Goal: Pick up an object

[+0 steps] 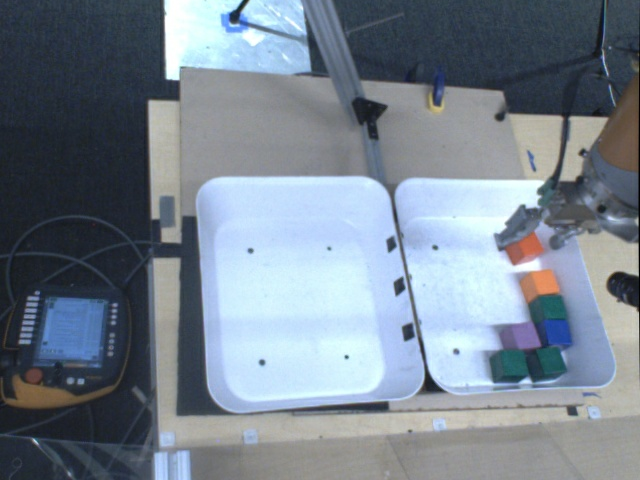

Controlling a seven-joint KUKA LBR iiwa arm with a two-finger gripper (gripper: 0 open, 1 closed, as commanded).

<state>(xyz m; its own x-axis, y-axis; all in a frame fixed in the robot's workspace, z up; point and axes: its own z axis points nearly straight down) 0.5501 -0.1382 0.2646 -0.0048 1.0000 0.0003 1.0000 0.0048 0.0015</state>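
My gripper (533, 236) hangs over the upper right part of the right bin (440, 203), reaching in from the right. An orange-red block (524, 250) sits tilted between its fingers, and the gripper is shut on it. Below it, along the bin's right wall, runs a row of blocks: an orange one (541, 284), a dark green one (549, 309) and a blue one (557, 332). A purple block (519, 336), a green block (509, 366) and another dark green block (546, 364) lie in the bin's lower right corner.
The left bin (215, 268) stands beside the right one, their walls touching at mid-frame. A slanted metal pole (338, 48) crosses the back of the bench. A teach pendant (65, 346) lies on the floor at the left.
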